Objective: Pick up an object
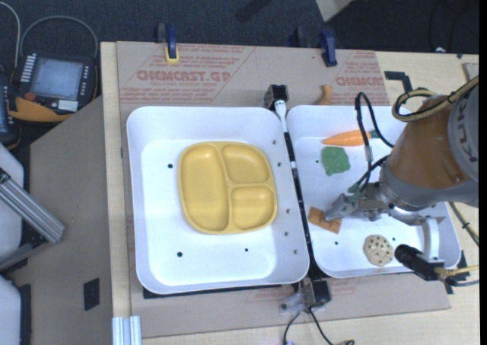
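The gripper (340,210) sits low in the right bin (335,263), near that bin's left wall. It is small and partly dark, so it is not clear how wide it is set or whether it has hold of anything. Just below and left of its tip lies a small brown piece (323,221), flat on the white floor. The tip looks very close to it, maybe touching, but that is hard to tell.

Above the gripper, toward the top of the right bin, is a green leafy piece (335,161). Higher still is an orange carrot (344,138), lying on its side. Below and right of the gripper is a round tan cookie (377,249) with dark dots.

The arm (430,161) comes in from the right side of the frame, with a wide orange band and black cables looped over it.

The left bin (152,183) holds a yellow plate (227,186) with three parts. The plate sits in the middle of that bin, well apart from the gripper.

Both bins rest on a brown board (213,65). Red letters on it, at the top, read "CHEMCAST G.P". The same red print starts again at the upper right, partly cut off.

At the upper left of the frame, off the board, is a hand-held screen box (55,81) with a black cord.
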`<state>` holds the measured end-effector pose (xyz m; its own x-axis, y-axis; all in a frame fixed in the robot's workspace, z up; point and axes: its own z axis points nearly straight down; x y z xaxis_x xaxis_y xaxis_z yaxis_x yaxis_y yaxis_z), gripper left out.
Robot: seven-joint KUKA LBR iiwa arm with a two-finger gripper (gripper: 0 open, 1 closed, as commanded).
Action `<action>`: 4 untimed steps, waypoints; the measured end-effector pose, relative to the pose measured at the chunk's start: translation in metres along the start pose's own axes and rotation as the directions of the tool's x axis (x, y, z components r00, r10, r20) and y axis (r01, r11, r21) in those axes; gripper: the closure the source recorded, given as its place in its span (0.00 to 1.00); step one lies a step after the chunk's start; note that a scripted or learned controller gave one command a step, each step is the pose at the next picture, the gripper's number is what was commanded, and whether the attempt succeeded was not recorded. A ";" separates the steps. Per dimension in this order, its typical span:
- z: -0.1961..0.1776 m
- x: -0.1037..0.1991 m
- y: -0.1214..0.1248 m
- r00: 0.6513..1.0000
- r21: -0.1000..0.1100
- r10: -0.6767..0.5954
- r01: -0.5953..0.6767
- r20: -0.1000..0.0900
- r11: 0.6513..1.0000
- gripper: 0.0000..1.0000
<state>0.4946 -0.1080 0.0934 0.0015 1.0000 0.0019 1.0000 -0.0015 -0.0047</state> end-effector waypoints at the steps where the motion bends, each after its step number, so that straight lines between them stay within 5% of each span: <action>1: -0.014 -0.001 0.001 1.000 -0.006 0.000 0.000 0.003 1.000 1.00; 4: -0.134 0.001 -0.005 1.000 -0.011 -0.003 0.003 0.004 1.000 1.00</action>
<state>0.4899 -0.1074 0.2273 -0.0010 1.0000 -0.0021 1.0000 0.0010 0.0059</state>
